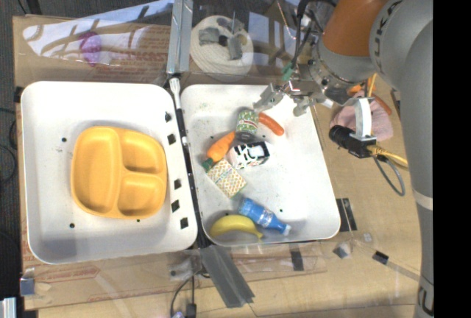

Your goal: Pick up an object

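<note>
The right bin holds several objects. A green can stands near its back, with a small red-orange piece beside it. In front of them lie an orange carrot, a black-and-white object and a patterned box. A blue bottle and a yellow banana lie by the front wall. My gripper hangs over the bin's back right part, just above and right of the can. Its two fingers stand apart, open, with nothing between them.
The left bin holds a yellow divided tray. Behind the bins sit a white coil and a clear plastic sheet. A pink cloth and cables lie right of the right bin.
</note>
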{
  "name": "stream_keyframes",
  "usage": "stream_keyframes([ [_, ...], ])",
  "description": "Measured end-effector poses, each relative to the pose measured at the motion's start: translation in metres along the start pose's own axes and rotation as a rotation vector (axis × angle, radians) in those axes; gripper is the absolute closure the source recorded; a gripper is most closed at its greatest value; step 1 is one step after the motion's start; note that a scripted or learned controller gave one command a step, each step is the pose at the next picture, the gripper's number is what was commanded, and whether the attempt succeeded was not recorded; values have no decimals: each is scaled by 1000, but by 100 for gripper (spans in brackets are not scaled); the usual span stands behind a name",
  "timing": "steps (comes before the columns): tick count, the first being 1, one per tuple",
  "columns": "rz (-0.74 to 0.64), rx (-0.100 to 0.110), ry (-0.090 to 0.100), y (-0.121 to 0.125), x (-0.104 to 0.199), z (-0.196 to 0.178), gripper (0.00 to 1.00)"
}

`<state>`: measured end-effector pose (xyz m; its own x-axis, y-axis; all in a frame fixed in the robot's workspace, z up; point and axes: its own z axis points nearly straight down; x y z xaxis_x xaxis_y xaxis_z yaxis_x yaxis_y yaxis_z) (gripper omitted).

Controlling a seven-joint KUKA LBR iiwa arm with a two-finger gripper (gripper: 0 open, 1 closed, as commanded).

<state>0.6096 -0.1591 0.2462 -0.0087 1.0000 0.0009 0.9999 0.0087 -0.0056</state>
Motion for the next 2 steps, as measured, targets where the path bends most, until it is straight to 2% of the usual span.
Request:
stream_keyframes([
  [1,-33,-3,-2,6,-3,133,0],
  [2,-21,-3,-1,46,-5,154,0],
])
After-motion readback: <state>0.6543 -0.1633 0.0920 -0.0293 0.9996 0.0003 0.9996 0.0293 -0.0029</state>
